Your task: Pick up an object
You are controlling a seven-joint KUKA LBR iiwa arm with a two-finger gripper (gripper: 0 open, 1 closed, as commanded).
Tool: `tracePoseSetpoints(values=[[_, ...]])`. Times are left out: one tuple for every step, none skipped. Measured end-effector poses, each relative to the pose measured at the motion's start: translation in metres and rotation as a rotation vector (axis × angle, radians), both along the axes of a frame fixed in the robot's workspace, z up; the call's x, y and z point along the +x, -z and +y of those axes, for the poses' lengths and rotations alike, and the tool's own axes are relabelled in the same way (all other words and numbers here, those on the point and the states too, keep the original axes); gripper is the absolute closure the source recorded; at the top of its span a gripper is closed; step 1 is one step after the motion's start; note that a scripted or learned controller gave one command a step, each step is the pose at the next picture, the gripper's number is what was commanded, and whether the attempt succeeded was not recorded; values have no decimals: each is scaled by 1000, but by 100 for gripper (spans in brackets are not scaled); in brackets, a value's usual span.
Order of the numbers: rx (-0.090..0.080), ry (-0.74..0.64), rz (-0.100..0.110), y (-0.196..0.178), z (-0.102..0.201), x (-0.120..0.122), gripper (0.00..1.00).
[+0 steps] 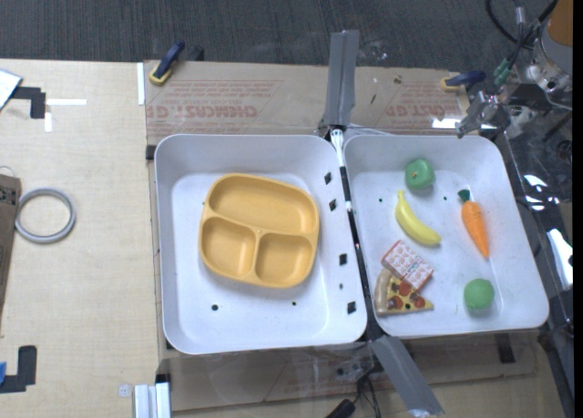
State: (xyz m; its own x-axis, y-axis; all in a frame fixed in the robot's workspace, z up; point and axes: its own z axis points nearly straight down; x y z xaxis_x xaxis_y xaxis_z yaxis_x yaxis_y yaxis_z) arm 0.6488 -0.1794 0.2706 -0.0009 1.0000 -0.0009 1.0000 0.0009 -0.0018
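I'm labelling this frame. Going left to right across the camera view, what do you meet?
Tape roll → yellow tray → banana → carrot. The other toys in the right bin overlap these in left-right position, so I leave them out.

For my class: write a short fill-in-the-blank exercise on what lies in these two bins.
1. The yellow tray lies in the ___ bin.
2. The banana lies between the apple and the ___.
3. The carrot is coloured ___.
4. The tray has ___ compartments.

Missing words: left; waffle; orange; three
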Motion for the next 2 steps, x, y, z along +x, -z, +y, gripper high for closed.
tracePoseSetpoints(values=[[1,-122,0,120,-43,-39,0],[1,-66,-1,156,-5,-9,0]])
